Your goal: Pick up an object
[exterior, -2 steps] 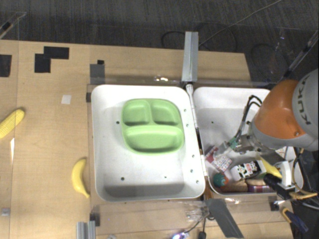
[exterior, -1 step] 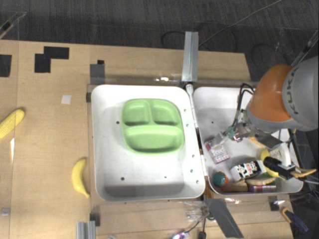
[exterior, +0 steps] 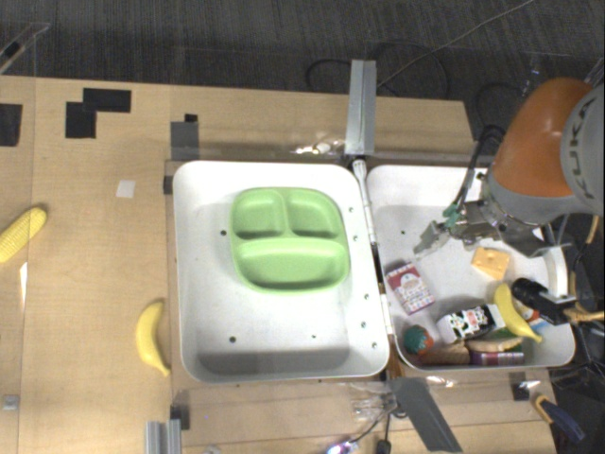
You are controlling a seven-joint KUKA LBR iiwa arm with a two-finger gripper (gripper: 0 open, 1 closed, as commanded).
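Observation:
My gripper [exterior: 446, 228] hangs over the upper middle of the right bin [exterior: 416, 189], with the grey arm and its orange band [exterior: 537, 145] behind it to the right. Nothing shows in its grasp. Below it lies a red and white card box [exterior: 408, 287]. A tan cheese-like block [exterior: 490, 261] sits just right of the gripper. Along the bin's front edge lie a yellow banana [exterior: 515, 313], a black and white carton [exterior: 470, 322], a green and red toy [exterior: 416, 339] and a brown piece [exterior: 473, 353].
The left bin [exterior: 203, 253] holds a green divided plate [exterior: 286, 236]. On the bench to the left lie a yellow corn cob [exterior: 21, 235] and a second banana [exterior: 151, 337]. A metal post [exterior: 361, 107] stands between the bins at the back.

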